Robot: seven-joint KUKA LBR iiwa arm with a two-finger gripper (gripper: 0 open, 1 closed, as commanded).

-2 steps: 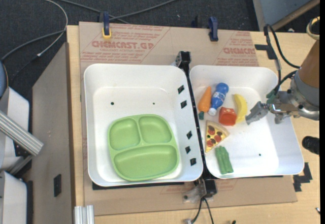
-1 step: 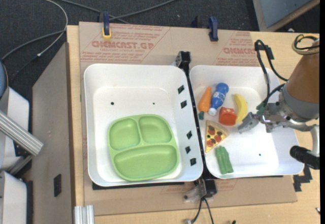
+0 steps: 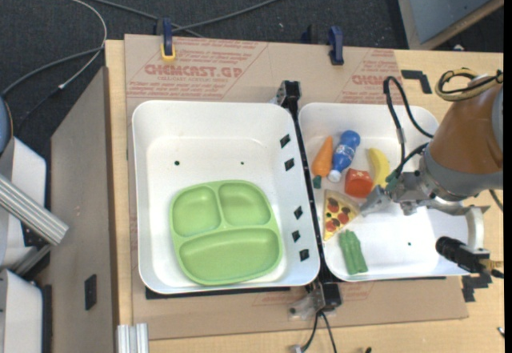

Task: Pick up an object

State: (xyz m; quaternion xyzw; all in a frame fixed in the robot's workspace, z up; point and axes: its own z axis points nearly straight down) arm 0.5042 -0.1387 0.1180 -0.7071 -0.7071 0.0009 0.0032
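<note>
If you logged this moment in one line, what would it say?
arm: over right bin | claw: beside red block, above pizza slice | lifted: nothing seen | green tray: left bin

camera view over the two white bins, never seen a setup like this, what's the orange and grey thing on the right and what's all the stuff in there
You are looking down at a slant from one fixed camera above a bench. The orange and grey thing is a robot arm reaching in from the right; its job is to pick up an object. At its end is a two-finger gripper, low inside the right white bin, next to the toys. I cannot tell whether it grips anything.

That bin holds small toy foods: an orange carrot, a blue and white bottle, a yellow banana, a red block, a pizza slice and a green stick-shaped piece.

The left white bin holds a green divided plastic plate.
</note>
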